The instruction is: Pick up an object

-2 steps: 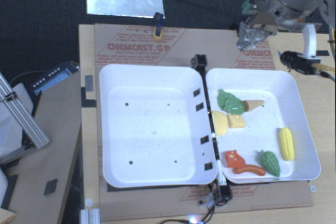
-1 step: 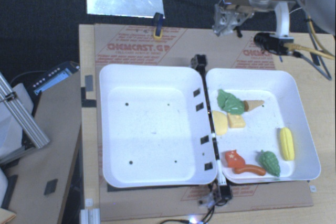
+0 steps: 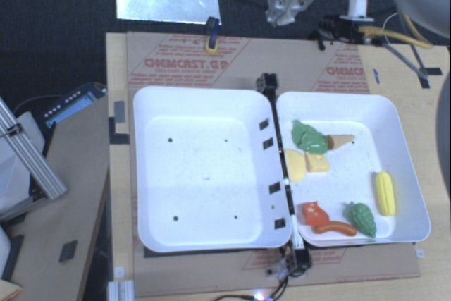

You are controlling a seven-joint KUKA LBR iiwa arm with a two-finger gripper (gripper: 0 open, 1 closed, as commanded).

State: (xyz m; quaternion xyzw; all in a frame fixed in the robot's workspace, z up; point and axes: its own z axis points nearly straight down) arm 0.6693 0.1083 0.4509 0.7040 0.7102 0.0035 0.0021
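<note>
Pincer (image 3: 285,7), grip state unclear, hangs beyond both bins' far rims, above right bin (image 3: 405,144).

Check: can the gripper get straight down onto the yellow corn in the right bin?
Probably yes. The gripper hangs above the bench; the yellow corn lies alone near the right bin wall, nothing atop it.

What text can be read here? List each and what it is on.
"CHEMCAST GP", red print on the brown board under the bins, left of centre.
The same red print, at the board's right: too blurred to read.
More red print along the board's front edge: too small to read.
Grey device at left: markings unreadable.
</note>
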